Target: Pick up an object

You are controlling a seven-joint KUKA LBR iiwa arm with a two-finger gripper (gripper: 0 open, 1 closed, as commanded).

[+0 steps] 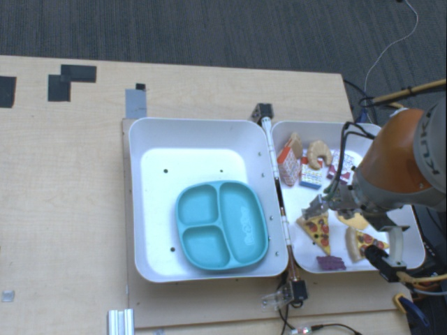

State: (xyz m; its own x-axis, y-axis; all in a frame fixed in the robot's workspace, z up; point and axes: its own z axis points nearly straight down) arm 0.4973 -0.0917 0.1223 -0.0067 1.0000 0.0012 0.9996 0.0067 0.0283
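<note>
Grey gripper (318,206) above pizza slice (316,231)

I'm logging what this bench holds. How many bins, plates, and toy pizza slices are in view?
White bins: 2, left and right
Blue divided plates: 1, in the left bin
Toy pizza slices: 1, in the right bin
Total: 4

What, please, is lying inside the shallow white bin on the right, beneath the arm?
The right white bin holds a pizza slice toy, a purple block, a red carton and a tan ring-shaped toy. The grey-and-orange arm covers the bin's right portion.
</note>
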